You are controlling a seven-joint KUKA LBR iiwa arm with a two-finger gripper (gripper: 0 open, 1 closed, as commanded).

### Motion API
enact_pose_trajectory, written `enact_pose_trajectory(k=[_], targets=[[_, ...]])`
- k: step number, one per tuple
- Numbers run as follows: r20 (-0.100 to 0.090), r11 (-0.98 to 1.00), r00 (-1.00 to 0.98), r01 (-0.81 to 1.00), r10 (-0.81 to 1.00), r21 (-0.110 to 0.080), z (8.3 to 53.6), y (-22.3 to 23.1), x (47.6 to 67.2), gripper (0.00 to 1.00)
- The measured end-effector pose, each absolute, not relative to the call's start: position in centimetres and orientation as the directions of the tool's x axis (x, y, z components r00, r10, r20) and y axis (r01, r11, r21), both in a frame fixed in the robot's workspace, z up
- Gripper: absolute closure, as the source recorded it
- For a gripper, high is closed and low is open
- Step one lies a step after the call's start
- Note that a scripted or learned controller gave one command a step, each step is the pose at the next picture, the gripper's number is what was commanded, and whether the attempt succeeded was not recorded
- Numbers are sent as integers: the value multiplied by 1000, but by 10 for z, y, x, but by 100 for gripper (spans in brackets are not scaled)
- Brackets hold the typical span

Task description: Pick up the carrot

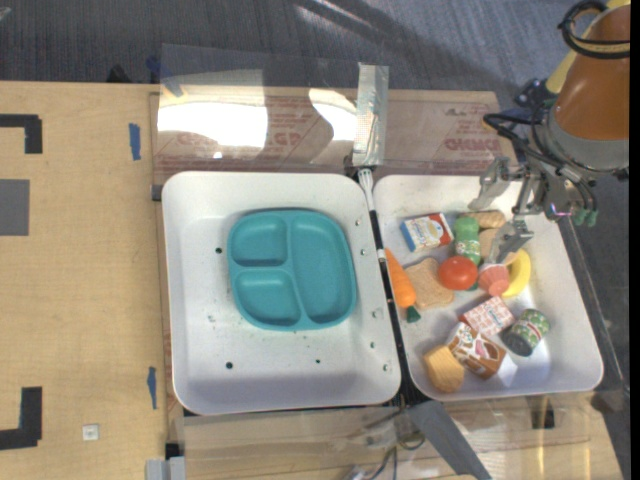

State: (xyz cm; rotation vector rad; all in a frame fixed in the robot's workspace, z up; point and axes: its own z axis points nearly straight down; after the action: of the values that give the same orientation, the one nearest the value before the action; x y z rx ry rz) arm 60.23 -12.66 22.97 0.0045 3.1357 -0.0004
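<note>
Up at the far right, the pincer (512, 208) hangs over the far part of the right bin (580, 363), below the arm's orange band (598, 88); whether it is released or clenched I cannot tell, and nothing can be seen gripped in it.

The carrot (401, 283) lies at the left edge of the right bin, against the wall that meets the left bin (190, 358). It is orange with a small green end pointing near, and it sits well apart from the pincer, to its left and nearer the camera.

Just right of the carrot lies a tan slice of bread (430, 286), and touching that on the right is a red tomato (459, 272). Far of the carrot sits a small blue and white carton (427, 231), with a green can (466, 238) beside it. A yellow banana (518, 273) curves along the right side, next to a pink round piece (494, 278). Nearer the camera are a pink and white packet (487, 316), a brown box (474, 351), an orange-tan lump (444, 368) and a dark green can (526, 331).

In the left bin rests a teal divided plate (293, 268), set in the middle, with three compartments. Both bins stand on a tan bench (70, 268).
</note>
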Motion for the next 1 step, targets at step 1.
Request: enact_pose_trajectory(k=[1], targets=[[-24,999,-998,51,50,-6,105,-208,583,0]])
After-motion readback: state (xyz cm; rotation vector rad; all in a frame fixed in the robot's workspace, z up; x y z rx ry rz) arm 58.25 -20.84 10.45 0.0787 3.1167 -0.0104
